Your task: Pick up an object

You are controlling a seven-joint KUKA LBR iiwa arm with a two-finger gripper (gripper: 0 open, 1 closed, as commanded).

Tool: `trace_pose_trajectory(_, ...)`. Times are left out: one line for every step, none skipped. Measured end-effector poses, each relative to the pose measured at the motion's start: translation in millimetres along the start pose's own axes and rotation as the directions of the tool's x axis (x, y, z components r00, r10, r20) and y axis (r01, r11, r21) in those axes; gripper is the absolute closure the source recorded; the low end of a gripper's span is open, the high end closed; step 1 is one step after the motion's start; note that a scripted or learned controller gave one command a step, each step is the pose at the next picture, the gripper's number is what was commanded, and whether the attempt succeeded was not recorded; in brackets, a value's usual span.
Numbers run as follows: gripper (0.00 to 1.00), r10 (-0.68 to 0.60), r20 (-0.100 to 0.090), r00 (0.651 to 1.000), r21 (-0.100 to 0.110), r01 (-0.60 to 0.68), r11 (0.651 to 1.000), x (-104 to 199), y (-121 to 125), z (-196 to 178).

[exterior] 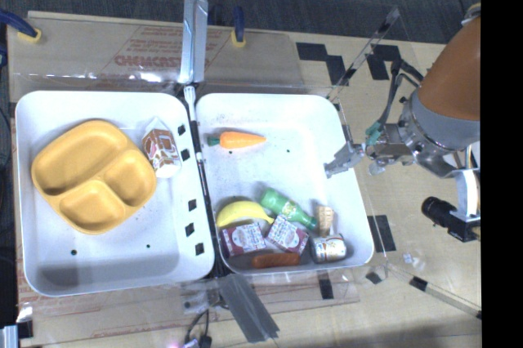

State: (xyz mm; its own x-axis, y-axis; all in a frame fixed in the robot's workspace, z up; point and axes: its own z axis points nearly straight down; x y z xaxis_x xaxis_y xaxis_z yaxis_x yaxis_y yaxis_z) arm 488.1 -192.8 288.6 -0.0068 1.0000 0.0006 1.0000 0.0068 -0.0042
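The left bin [49, 256] holds a yellow divided plate [91, 175] and a small carton [162, 150]. The right bin [278, 109] holds a carrot [239, 140], banana [241, 212], green bottle [288, 208], packets [265, 237] and can [329, 248]. The hand [347, 160] hovers at its right rim; its grip cannot be told.

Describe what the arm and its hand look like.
The arm is grey with a broad orange band above the wrist. Its hand is grey metal with a small teal part and thin dark cables along it.

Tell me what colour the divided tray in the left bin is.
The divided tray is yellow, seen plainly in the camera view.
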Motion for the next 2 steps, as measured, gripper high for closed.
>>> trace_pose_trajectory(0.0,-0.426,0.0,0.905,-0.001,0.426,0.905,51.8,-5.4,89.4)
trace_pose_trajectory(0.0,-0.614,0.01,0.789,-0.009,0.615,0.789,90.6,13.3,192.9)
